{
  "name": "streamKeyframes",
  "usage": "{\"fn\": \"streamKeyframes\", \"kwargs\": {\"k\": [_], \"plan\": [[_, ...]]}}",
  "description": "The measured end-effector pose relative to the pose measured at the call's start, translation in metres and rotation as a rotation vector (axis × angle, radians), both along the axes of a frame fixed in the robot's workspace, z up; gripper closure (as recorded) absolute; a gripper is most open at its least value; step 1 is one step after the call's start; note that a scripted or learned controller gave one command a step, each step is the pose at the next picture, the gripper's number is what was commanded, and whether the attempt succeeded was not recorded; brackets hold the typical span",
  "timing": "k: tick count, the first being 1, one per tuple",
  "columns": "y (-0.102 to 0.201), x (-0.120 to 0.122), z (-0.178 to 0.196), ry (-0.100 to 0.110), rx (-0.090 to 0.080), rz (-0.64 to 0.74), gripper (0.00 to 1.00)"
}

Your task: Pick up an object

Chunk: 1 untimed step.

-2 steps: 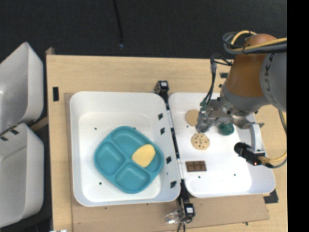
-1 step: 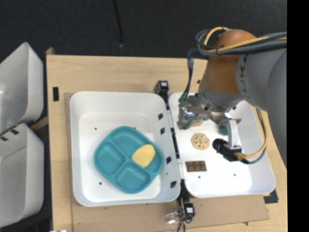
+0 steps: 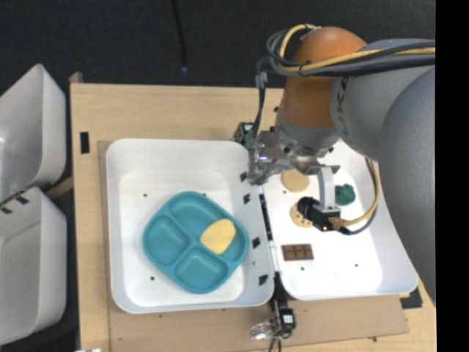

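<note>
End effector (image 3: 272, 161) hangs over the right bin (image 3: 352, 270), at its wall nearest the counter (image 3: 146, 101) centre; whether it stands apart or together cannot be told. In that bin lie a tan disc (image 3: 295, 181), a green lump (image 3: 344, 193) and a brown chocolate bar (image 3: 298, 252), none of them gripped. The left bin (image 3: 121, 196) holds a teal divided plate (image 3: 176, 248) bearing a yellow piece (image 3: 218, 235).

Legible text: none. No letters, numbers, brand marks or signs can be read on any surface in the camera view.

The dark marks (image 3: 84, 142) on the bench (image 3: 91, 108) near its left edge are too small and blurred to tell whether they carry print.

The brown tile (image 3: 298, 252) in the right bin (image 3: 366, 284) shows a grid of squares with no readable characters.
</note>
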<state>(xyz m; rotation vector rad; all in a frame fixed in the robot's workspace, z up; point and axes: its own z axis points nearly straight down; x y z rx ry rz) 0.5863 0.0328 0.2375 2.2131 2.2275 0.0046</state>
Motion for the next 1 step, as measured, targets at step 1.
{"fn": "streamKeyframes", "kwargs": {"k": [1], "plan": [[0.0461,0.0268,0.0101,0.0,0.001,0.001,1.0]]}}
